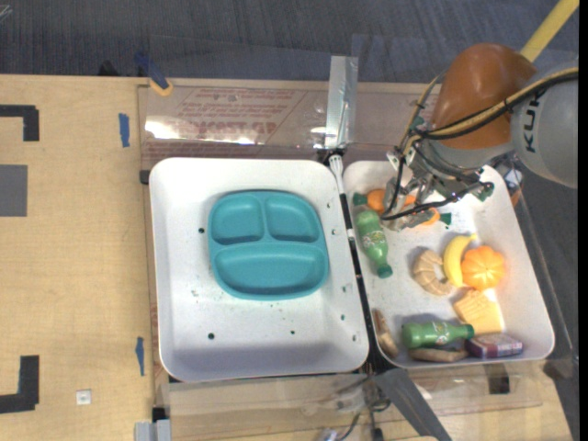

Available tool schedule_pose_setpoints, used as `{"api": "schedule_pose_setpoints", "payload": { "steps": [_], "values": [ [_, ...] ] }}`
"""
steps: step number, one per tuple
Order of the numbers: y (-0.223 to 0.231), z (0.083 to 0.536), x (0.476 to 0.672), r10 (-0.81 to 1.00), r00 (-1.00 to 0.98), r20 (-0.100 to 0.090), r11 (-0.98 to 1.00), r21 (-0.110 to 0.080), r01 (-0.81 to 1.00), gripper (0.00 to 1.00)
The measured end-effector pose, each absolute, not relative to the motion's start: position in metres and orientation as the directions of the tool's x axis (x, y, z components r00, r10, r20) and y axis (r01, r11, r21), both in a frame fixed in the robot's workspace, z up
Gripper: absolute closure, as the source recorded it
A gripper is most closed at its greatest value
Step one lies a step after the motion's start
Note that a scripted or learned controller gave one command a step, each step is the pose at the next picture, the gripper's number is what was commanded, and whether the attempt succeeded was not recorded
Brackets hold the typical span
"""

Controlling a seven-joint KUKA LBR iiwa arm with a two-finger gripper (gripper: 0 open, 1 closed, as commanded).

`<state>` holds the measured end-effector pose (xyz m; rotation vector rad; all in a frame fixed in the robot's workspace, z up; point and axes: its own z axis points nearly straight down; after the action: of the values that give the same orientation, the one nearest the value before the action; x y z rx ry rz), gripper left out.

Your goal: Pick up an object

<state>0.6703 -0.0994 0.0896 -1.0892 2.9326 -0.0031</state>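
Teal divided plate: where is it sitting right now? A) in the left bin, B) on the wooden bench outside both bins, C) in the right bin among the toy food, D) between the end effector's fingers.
A. The teal divided plate lies flat on the floor of the left bin, while the end effector is over the far end of the right bin, near the toy food.

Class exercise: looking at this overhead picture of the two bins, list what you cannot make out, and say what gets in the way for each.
1. Gripper in the camera view: cables and the wrist cover its tips, so their state is unreadable.
2. Orange item beside it: partly hidden by the gripper; its kind is unclear.
3. Purple packet: label too small to read.
4. Brown item at the right bin's near-left corner: partly under the green bottle.
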Motion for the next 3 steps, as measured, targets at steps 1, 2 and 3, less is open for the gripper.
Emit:
{"api": "schedule_pose_setpoints", "payload": {
  "steps": [1, 2, 3],
  "values": [
    [-0.095, 0.091, 0.559, -0.521, -0.854, -0.009, 0.854, -0.005, -0.521, 1.00],
    [-0.091, 0.092, 0.513, -0.603, -0.798, -0.016, 0.798, -0.013, -0.603, 1.00],
    [-0.114, 0.090, 0.598, -0.595, -0.804, -0.013, 0.804, -0.009, -0.595, 1.00]
  ]
}}
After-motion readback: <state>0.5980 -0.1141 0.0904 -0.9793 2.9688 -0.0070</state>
